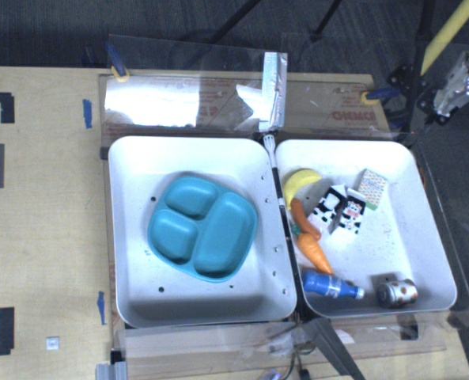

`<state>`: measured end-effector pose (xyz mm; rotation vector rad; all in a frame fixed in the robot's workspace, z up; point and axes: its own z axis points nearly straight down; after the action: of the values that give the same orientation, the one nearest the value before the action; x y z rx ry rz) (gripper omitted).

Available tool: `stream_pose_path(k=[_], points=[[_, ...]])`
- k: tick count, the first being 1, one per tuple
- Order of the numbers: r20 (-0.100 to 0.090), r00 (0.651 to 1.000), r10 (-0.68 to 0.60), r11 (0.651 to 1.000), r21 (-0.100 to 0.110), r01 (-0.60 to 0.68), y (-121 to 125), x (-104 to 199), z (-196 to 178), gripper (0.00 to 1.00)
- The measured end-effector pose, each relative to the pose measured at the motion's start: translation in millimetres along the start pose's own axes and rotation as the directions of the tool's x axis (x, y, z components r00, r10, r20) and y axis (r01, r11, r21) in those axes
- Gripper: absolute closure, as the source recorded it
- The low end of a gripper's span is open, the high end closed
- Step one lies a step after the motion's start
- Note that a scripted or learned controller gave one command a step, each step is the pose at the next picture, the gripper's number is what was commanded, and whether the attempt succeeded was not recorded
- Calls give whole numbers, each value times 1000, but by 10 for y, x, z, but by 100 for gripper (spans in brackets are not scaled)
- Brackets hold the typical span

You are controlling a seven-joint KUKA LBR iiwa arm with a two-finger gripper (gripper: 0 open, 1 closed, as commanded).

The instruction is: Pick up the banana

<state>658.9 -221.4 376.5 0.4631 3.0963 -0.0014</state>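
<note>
The yellow banana (299, 182) lies in the right bin (424, 212), at its upper left corner against the wall between the bins. An orange carrot (309, 240) lies just below it, and a black-and-white patterned object (338, 208) touches its right side. A grey mechanical part that looks like my gripper (454, 89) hangs beyond the right bin's far right corner, well away from the banana and above the dark floor.
The right bin also holds a small speckled box (372, 187), a blue bottle (331, 286) and a metal can (398, 291) near the front wall. A blue divided plate (202, 226) sits in the left bin (131, 172).
</note>
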Motion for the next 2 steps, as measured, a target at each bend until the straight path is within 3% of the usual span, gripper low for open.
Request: stream_pose_path(k=[1,2], points=[[-5,917,-400,917,-3,400,-242,726,302,100],[1,794,-608,794,-1,608,-65,154,146,100]])
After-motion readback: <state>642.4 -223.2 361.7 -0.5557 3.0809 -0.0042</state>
